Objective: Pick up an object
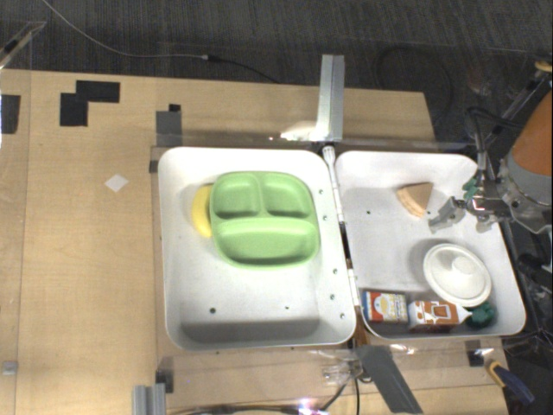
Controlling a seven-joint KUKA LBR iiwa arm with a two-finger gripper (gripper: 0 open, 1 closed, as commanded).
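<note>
The small carton lying on its side along the near wall of the right bin carries printing on a white, orange and blue face, but the lettering is too small and blurred to read, and no brand can be made out on anything else. Its capped end touches a dark green object in the bin's near right corner, whose shape is too small to identify. Just behind the carton sits a white bowl, round and glossy, with a smaller raised round part at its centre; whether that is a lid or the bowl's own base cannot be told. Toward the far side of the same bin lies a tan wedge-shaped piece, possibly a slice of bread or a sponge. The hand hangs over the right bin just right of the wedge and behind the bowl; its metal fingers look slightly parted with nothing between them, though the tips blur against the white floor. The arm behind it is cut off at the right edge, with the orange band partly seen. In the left bin a green divided plate with three compartments covers most of a yellow object, probably a banana, peeking out at its left. Both bins rest on the wooden table.
</note>
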